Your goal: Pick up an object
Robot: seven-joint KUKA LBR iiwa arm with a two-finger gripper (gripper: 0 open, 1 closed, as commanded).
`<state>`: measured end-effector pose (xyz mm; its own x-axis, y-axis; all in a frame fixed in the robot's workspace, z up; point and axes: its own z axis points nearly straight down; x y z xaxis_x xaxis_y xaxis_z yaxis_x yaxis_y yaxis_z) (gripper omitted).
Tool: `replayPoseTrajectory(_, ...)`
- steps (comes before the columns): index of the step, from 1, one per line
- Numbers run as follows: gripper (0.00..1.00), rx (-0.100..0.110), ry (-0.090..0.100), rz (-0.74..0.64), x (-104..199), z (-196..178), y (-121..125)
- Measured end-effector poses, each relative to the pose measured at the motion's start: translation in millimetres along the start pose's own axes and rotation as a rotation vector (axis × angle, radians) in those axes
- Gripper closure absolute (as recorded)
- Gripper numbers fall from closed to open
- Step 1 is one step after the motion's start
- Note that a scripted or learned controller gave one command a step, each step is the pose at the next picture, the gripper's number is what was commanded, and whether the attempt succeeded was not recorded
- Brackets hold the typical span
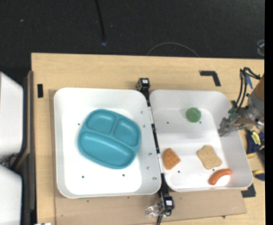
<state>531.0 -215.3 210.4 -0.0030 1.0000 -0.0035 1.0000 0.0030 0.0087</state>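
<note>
The light wooden tabletop (103, 71) carries two shallow white plastic bins side by side.

Left bin (66, 172), centre-left of the frame: contains one teal plastic plate with three compartments (109, 138), lying flat near the bin's middle.

Right bin (183, 102), centre-right of the frame: contains four items, all well apart from one another.
- A small round green object (193, 114) lies in the upper middle of the bin.
- An orange waffle-patterned square piece (171, 159) lies at the lower left, near the wall shared with the left bin.
- A tan slice shaped like bread (209, 157) lies at the lower right.
- A red-orange sausage-shaped piece (219, 176) lies at the bottom right corner, just below the tan slice.

The grey metal pincer (230, 122) sits at the right edge of the right bin, over its rim, level with the green object. No item is between its fingers. Whether the fingers are spread or pressed together cannot be determined at this resolution.
</note>
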Motion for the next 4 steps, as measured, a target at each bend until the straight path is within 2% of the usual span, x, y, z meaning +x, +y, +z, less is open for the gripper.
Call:
replayPoseTrajectory(1, 1.0, 0.004, 0.002, 0.0, -1.1, -22.7, 1.4)
replayPoseTrajectory(2, 1.0, 0.005, 0.004, -0.004, 43.1, -23.2, 21.1)
replayPoseTrajectory(3, 1.0, 0.007, 0.003, -0.003, 94.0, -16.4, 26.4)
replayPoseTrajectory(4, 1.0, 0.006, 0.005, -0.004, 148.4, -14.7, 46.8)
